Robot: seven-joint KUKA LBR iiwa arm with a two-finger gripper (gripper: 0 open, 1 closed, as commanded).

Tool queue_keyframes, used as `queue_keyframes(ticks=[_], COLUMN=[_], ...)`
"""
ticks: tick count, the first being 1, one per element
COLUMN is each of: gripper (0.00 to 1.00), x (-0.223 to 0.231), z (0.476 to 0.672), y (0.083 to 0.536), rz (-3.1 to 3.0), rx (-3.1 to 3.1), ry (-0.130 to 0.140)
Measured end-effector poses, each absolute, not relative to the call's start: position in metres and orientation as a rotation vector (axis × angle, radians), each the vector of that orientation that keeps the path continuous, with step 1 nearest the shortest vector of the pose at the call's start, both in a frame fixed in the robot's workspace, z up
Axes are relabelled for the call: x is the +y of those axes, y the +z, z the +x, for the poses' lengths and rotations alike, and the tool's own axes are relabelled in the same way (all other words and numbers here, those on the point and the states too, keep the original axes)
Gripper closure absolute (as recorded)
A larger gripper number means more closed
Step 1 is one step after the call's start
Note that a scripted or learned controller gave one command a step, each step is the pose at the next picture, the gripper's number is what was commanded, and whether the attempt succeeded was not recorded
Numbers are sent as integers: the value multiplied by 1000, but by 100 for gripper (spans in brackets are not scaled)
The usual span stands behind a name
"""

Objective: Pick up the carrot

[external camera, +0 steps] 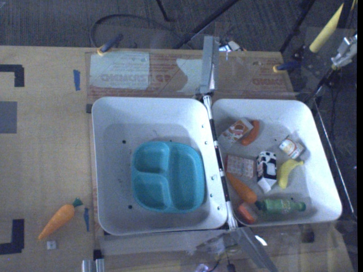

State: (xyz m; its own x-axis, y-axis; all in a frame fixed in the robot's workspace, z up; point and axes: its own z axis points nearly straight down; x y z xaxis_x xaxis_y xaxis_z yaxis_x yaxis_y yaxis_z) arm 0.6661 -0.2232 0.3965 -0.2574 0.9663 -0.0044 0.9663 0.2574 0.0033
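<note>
— Where's the carrot [57,220]?

— On the bare wooden bench [39,169], left of the left bin [108,118]: tapered orange, green tuft at its upper right end.

— And another in the right bin [317,129]?

— An orange carrot-like piece [241,189] lies by the green bottle [281,205] (label unreadable).

— The left bin's contents?

— A smooth blue divided plate [168,175], three compartments.

— The jaws?

— Cannot tell.
</note>
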Motion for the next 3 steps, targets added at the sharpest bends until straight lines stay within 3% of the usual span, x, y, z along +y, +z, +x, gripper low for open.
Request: queue_keyframes(ticks=[1,2,3], gripper=[100,100,100], x=[-224,-221,-203], z=[618,668,668], y=[435,410,434], rz=[2241,2433,2673], rx=[2202,1983,1645], ry=[-3,-1,-1])
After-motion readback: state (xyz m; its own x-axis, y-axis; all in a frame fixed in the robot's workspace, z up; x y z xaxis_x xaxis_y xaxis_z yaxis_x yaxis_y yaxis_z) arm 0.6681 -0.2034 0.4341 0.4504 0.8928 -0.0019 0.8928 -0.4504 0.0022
